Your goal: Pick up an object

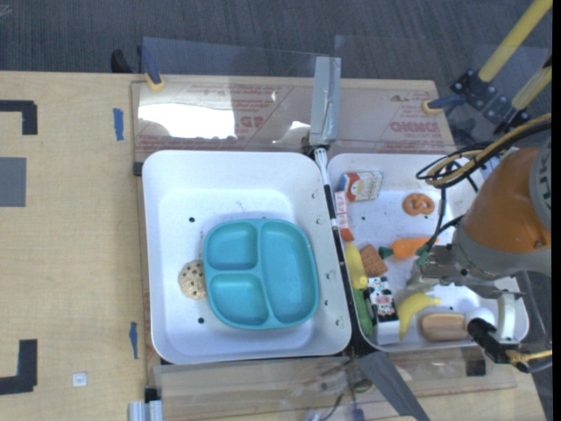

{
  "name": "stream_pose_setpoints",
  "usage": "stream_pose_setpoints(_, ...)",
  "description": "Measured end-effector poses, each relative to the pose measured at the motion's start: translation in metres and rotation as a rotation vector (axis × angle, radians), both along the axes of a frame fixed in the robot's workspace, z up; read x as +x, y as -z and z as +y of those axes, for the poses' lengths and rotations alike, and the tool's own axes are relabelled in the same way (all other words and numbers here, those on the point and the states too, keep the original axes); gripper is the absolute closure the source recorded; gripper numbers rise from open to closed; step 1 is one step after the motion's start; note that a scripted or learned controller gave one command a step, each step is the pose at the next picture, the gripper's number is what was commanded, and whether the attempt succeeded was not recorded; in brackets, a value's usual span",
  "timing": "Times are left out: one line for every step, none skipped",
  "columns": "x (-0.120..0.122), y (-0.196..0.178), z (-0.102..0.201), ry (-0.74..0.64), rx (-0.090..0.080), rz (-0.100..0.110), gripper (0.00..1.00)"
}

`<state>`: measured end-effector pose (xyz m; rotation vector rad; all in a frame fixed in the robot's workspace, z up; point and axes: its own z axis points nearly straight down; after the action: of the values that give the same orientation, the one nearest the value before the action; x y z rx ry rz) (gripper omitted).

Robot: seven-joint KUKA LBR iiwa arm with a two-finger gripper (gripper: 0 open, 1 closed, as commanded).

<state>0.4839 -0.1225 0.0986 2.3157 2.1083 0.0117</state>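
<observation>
The right bin (386, 169) holds several toy foods: a small carton (361, 185), a pretzel (419, 203), a carrot (408, 248), a banana (414, 308), a tan bread roll (443, 325), a yellow corn piece (354, 264) and a brown waffle piece (373, 260). My gripper (427, 268) hangs below the orange-banded wrist (508, 209), over the right bin's right half. It sits just right of the carrot and above the banana. The wrist hides most of it.
The left bin (166, 191) holds a teal divided plate (260, 273) with a cookie (192, 279) at its left edge. A black-and-white box (380, 298) and a green item (365, 314) lie by the divider. Cables (456, 169) loop above the wrist.
</observation>
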Motion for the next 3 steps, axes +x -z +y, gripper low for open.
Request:
stream_pose_setpoints(0.0437, 0.0027, -0.0200, -0.289, -0.001, 0.010, 1.00)
stream_pose_setpoints(0.0437, 0.0027, -0.0201, -0.289, -0.001, 0.010, 0.00)
stream_pose_setpoints(0.0436, 0.0027, -0.0201, -0.289, -0.001, 0.010, 0.00)
